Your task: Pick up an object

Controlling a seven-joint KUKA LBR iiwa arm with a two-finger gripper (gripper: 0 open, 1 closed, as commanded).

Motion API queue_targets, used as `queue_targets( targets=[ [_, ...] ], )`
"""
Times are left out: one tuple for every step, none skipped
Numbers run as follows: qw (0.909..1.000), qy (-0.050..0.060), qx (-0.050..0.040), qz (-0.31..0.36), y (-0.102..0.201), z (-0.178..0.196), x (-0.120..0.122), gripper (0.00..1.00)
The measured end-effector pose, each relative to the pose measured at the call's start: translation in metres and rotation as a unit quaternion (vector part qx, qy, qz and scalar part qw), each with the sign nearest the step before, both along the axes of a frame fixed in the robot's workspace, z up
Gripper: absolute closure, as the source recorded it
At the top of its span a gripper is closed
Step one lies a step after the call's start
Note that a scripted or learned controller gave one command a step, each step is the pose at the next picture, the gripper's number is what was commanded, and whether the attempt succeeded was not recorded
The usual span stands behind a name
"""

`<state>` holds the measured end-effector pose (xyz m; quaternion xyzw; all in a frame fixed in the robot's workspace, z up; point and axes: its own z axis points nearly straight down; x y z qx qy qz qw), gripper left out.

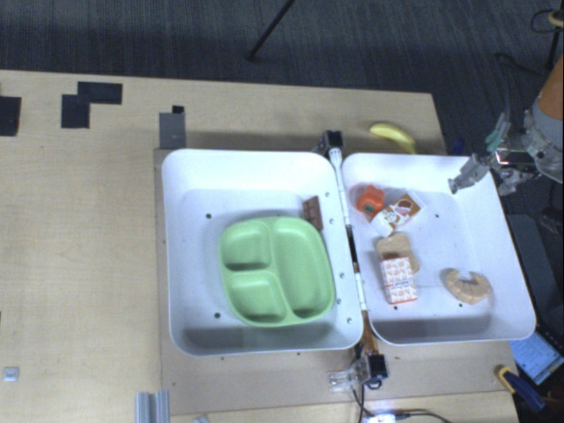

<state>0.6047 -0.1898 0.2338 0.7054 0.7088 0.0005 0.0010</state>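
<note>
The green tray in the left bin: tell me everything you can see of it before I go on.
The green tray is pale green, looks like smooth plastic, with rounded corners and three compartments: one long on its right, two smaller on its left. It lies flat, slightly turned, on the floor of the left bin, right of middle. A small brown object sits at its upper right edge; contact is unclear.

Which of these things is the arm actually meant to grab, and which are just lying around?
Likely for grabbing, in the right bin: orange item, white packet, carton, pastry.

Just lying about: green tray, brown piece, banana.
</note>
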Motion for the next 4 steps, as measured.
queue_targets(
  targets=[
    [1.0000, -0.004, -0.0009, -0.001, 0.033, -0.112, -0.003, 0.00],
    [1.0000, -0.001, -0.0006, -0.001, 0.063, -0.130, 0.001, 0.00],
    [1.0000, -0.004, 0.0004, -0.001, 0.105, -0.146, -0.072, 0.00],
    [1.0000, -0.008, -0.0013, -0.002, 0.103, -0.133, -0.070, 1.00]
  ],
)
